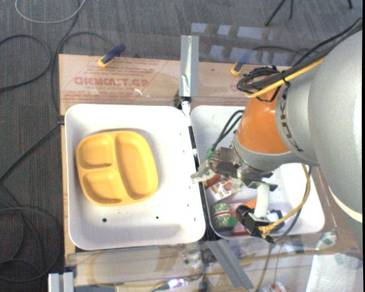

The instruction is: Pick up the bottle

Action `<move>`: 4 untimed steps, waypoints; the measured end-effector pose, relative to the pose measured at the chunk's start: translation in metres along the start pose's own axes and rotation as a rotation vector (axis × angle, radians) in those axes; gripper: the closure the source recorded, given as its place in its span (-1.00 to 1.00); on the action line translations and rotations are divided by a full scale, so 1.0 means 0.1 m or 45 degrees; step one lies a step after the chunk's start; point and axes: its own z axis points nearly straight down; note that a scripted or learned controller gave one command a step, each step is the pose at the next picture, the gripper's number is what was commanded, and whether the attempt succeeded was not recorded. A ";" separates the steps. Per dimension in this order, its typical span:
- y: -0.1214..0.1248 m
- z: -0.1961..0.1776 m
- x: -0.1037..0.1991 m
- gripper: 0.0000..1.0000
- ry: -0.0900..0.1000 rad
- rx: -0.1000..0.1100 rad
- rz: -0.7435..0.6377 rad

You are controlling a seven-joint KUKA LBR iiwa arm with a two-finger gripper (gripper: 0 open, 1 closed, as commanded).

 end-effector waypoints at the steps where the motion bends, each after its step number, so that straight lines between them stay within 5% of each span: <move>1: -0.15 0.36 0.67 -1.00 -0.018 -0.018 0.062; 2: -0.15 0.36 0.67 -1.00 -0.018 -0.018 0.062; 4: -0.10 0.45 0.77 -1.00 -0.026 -0.063 0.460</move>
